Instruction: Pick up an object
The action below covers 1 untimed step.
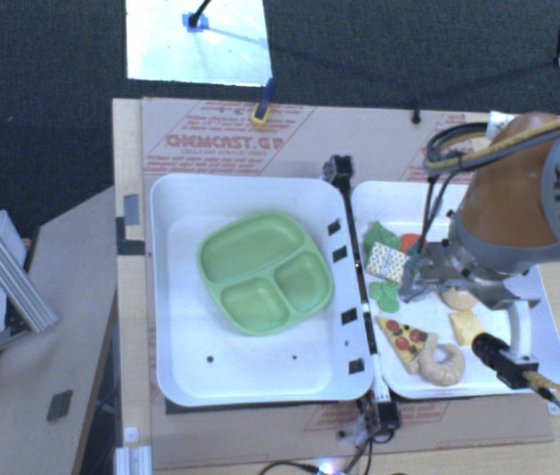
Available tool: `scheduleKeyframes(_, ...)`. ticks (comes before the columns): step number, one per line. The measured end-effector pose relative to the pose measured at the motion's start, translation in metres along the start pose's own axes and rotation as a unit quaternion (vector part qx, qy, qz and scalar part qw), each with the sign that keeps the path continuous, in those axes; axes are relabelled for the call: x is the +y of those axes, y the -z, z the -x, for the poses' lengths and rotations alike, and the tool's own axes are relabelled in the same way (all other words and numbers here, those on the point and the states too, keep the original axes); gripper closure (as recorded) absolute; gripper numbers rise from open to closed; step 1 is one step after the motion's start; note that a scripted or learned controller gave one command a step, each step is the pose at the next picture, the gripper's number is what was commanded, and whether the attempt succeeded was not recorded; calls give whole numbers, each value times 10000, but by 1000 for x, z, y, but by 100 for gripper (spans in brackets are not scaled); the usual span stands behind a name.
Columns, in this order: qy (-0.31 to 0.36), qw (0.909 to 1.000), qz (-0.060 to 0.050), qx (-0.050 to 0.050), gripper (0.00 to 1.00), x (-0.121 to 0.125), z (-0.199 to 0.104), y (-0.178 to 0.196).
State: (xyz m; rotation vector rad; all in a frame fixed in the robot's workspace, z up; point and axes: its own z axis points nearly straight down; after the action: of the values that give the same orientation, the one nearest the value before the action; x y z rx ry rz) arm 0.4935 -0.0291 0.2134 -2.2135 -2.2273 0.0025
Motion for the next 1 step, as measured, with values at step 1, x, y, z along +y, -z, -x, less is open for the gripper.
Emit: scheduleKeyframes(1,-21,10000,5,-2,100,6,6,-1)
